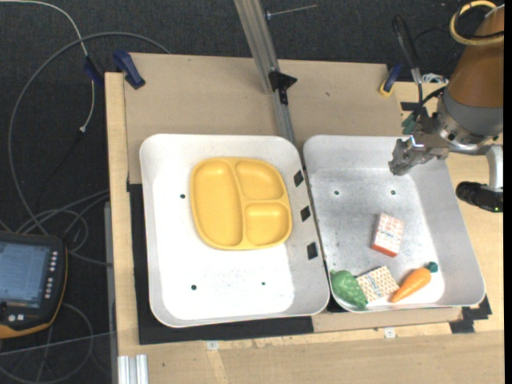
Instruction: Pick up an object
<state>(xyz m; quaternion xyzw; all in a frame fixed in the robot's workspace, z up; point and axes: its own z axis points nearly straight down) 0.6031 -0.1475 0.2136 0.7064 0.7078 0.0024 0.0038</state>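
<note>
In the right bin (352,206) lie a small orange-and-white box (387,235), a patterned cracker-like block (377,283), a green leafy toy (348,288) and a toy carrot (412,284). The last three are crowded along the bin's front edge. My gripper (402,158) hangs over the bin's far right part, well behind the small box, with nothing visible between its fingers. Whether they are open or shut cannot be made out.
The left bin (160,238) holds a yellow divided plate (240,202). A metal pole (258,30) rises at a slant behind the bins. Black clips sit along the seam between the bins. A tablet (28,282) and cables lie on the floor at left.
</note>
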